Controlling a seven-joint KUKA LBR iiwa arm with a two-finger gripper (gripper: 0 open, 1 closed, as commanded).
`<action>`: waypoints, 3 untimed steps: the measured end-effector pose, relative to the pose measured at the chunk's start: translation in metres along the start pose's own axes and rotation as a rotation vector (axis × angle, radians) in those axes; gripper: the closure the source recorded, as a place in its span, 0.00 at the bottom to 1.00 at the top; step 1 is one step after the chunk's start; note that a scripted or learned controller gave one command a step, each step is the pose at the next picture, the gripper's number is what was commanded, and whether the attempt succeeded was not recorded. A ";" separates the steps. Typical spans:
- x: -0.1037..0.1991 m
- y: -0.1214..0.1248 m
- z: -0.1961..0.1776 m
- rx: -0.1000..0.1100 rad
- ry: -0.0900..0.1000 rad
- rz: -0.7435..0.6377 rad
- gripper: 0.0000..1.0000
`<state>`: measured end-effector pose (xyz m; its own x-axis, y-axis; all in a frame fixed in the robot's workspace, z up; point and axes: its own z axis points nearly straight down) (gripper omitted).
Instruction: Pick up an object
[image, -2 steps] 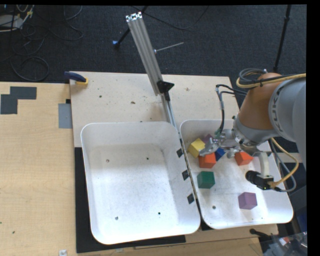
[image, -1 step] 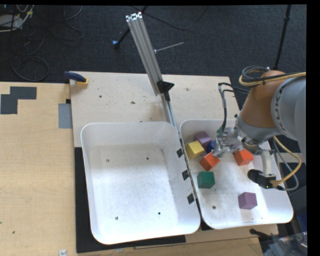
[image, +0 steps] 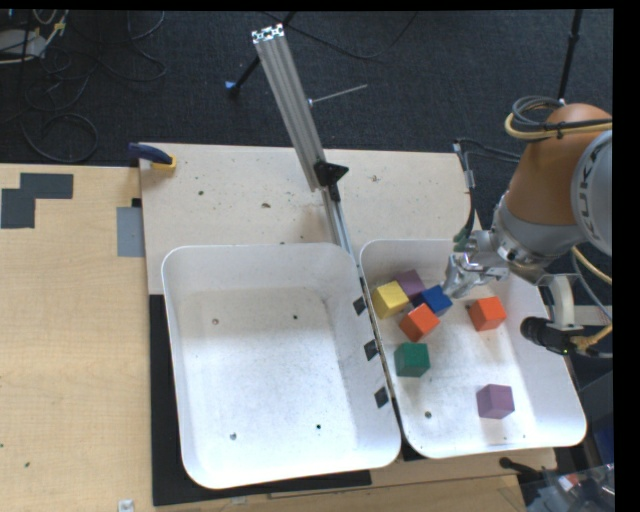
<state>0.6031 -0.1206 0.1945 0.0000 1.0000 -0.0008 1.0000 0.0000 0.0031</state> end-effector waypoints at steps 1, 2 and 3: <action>-0.002 0.000 -0.024 0.002 0.001 0.001 1.00; 0.052 -0.005 -0.032 0.007 0.004 -0.004 1.00; 0.106 0.002 -0.022 0.009 0.003 -0.003 1.00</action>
